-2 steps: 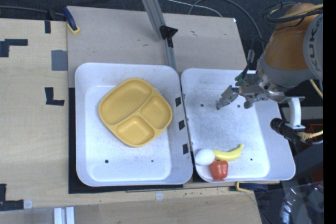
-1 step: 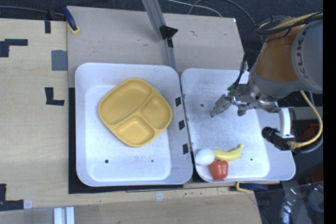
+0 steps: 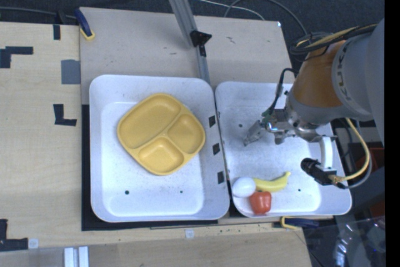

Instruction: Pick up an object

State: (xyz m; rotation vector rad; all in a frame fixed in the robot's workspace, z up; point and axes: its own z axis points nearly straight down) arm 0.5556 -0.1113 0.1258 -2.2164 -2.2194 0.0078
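Arm's parked over the right bin (image 3: 247, 97), pincer (image 3: 257, 132) low over its floor with nothing in it; can't tell how wide it sits. Yellow divided plate (image 3: 161, 133) fills the left bin (image 3: 100, 134). Banana (image 3: 273, 182), tomato (image 3: 261, 201) and white egg (image 3: 244, 186) huddle in the right bin's near corner. Banana looks light and firm, so I'd grab it mid-body.

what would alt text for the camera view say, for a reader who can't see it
A grey and orange robot arm reaches from the right, its gripper low over the right bin, apart from a banana, white egg and red pepper at its near edge. The left bin holds a yellow divided plate.
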